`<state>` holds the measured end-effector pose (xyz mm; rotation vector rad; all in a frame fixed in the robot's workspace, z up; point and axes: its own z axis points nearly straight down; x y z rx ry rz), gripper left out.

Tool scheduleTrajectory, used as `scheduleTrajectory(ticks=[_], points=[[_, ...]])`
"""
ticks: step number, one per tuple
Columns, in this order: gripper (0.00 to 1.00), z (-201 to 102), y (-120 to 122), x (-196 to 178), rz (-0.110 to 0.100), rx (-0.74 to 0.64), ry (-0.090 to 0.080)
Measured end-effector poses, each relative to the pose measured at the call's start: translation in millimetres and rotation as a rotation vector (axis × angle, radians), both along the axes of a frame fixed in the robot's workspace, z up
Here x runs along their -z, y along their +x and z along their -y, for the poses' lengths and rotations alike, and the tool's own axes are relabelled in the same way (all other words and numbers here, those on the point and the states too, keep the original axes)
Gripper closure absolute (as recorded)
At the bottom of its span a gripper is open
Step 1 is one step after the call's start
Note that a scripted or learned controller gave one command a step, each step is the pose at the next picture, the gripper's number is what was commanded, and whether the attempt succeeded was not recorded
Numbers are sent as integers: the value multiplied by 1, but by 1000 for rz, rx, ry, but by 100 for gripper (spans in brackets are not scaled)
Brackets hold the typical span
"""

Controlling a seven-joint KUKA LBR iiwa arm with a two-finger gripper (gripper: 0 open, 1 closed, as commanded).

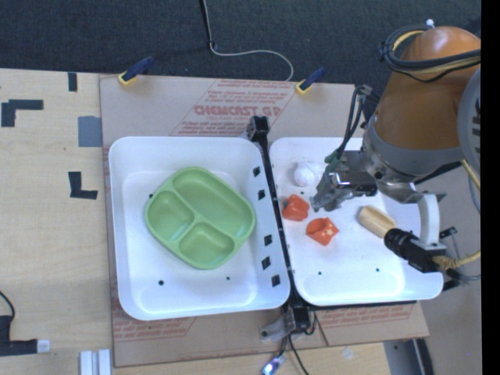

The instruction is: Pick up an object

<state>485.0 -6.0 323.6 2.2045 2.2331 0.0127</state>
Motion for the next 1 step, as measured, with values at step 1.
scheduleTrajectory(ticks=[1], points=[[100, -61, 0, -113, 4, 3, 0]])
